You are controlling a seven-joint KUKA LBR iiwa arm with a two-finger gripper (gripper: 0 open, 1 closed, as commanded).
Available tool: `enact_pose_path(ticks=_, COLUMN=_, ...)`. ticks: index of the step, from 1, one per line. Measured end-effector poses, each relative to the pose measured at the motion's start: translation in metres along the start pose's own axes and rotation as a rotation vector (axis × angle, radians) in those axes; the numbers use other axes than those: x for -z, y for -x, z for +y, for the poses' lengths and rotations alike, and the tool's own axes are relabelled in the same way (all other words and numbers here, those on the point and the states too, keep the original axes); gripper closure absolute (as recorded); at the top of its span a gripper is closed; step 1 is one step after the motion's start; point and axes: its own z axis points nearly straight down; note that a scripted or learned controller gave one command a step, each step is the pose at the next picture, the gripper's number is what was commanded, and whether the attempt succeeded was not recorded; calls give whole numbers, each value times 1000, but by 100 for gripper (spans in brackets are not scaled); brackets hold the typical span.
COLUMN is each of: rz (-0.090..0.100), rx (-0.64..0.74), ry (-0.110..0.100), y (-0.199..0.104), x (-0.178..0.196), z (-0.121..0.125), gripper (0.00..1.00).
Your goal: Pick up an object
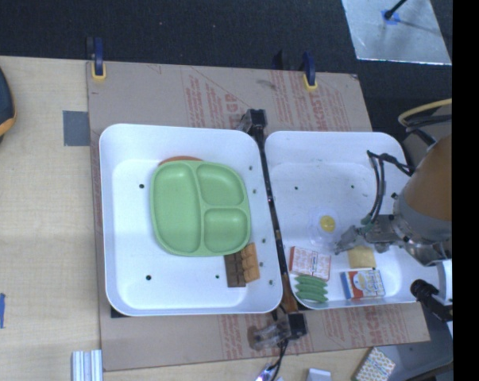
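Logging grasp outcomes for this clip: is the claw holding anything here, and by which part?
Cannot be told. The claw sits low in the right bin beside a yellow block, with nothing seen gripped.

Wooden bench (40,213) bears cardboard sheet (223,98); two white bins (116,213) atop.

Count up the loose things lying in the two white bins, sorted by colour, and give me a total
Green: 2, the divided plate in the left bin and the pea pod in the right bin
Brown: 1, the block beside the plate
Yellow: 2, the small round piece and the square piece
White printed: 2, the packet and the box
Total: 7
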Motion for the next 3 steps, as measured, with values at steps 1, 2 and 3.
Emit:
enact_pose_path(ticks=1, rz=-1, rx=3, ry=-1, y=1, x=10, z=0, gripper=100)
enact_pose_path(ticks=2, rz=-1, rx=4, ry=-1, y=1, x=10, z=0, gripper=0)
enact_pose_path(ticks=3, rz=0, rx=0, ry=4, y=-5, x=-6, z=107, gripper=0)
